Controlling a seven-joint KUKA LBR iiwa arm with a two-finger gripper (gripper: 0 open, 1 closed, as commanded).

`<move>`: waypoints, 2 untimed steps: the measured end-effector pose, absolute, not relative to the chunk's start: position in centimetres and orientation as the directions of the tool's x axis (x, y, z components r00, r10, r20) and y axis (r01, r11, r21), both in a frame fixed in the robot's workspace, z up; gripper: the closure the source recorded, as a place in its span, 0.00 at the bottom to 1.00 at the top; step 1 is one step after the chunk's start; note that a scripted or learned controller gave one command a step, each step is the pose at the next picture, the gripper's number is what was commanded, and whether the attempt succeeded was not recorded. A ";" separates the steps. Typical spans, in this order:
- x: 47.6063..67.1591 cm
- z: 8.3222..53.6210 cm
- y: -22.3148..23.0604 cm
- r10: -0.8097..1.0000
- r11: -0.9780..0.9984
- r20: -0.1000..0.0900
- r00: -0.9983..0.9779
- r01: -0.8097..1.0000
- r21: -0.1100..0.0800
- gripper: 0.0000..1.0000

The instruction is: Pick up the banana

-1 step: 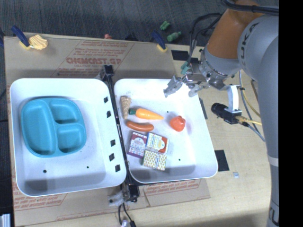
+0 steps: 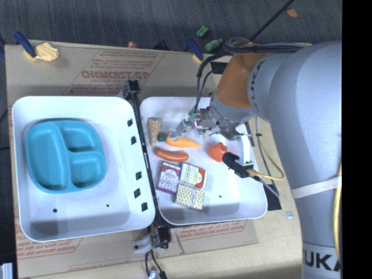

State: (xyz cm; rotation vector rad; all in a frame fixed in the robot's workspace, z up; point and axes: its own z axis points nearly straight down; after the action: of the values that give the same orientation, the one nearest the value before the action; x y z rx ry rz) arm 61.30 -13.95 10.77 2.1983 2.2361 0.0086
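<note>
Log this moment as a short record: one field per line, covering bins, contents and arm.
left bin: holds a blue sectioned plastic tray
right bin: holds an orange carrot, a reddish sausage, a tan bread stick, a small orange-red round item, three small printed boxes
banana: cannot tell which item it is
arm: grey arm over right bin, gripper just above the carrot

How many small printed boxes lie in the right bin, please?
3. A red box lies left, a second red box touches it on the right, and a yellowish box lies just below them. The arm may hide more.
</note>
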 end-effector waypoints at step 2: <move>51.3 9.1 -10.8 0.977 0.212 0.002 -0.211 0.977 -0.005 0.00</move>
State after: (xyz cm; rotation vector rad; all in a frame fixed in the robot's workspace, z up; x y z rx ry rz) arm 51.33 -10.82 9.12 1.9755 2.4487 -0.0035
